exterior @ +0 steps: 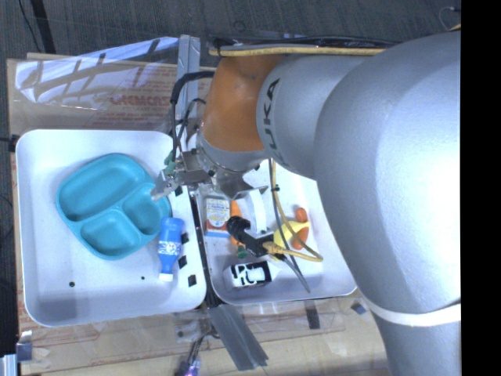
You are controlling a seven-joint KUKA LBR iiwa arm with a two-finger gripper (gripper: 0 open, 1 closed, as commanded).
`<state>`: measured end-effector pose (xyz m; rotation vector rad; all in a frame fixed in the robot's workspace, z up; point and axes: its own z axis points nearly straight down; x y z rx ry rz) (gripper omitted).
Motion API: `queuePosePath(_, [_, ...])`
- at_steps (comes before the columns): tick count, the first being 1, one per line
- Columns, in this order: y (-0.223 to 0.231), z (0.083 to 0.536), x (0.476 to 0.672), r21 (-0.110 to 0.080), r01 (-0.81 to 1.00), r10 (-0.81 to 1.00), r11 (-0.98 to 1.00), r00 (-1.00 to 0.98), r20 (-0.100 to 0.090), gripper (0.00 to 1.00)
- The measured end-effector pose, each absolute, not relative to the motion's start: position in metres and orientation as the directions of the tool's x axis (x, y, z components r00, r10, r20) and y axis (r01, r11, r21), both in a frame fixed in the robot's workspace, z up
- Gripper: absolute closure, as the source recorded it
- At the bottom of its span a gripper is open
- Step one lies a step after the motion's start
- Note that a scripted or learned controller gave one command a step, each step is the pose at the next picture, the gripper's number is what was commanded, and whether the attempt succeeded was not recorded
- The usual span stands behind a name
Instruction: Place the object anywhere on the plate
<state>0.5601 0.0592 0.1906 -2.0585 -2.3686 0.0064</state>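
A blue divided plate (109, 204) lies in the left bin (47, 288). A blue bottle with a white cap (168, 246) lies just off the plate's lower right rim, on the bin floor. My gripper (166, 183) hangs over the plate's right edge, near the wall between the two bins. The wrist and the orange band above it hide most of the gripper. From this view I cannot make out anything held in it.
The right bin (329, 284) holds a white and orange packet (216, 212), a yellow piece (288, 233) and an orange piece (300, 215). The big grey arm covers the right side of that bin. A wooden board (94, 92) lies behind the bins.
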Motion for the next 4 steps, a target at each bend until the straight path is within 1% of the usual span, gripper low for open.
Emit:
queuePosePath(1, [0.100,0.123,0.475,-0.008,0.997,0.997,-0.079,0.079,-0.001,0.00])
queuePosePath(2, [0.201,0.091,0.475,-0.004,0.996,0.996,-0.085,0.085,-0.003,0.00])
queuePosePath(3, [0.119,0.203,0.476,-0.006,0.829,0.829,-0.560,0.560,-0.002,0.00])
queuePosePath(4, [0.184,0.134,0.474,-0.009,0.742,0.742,-0.670,0.670,-0.007,0.00])
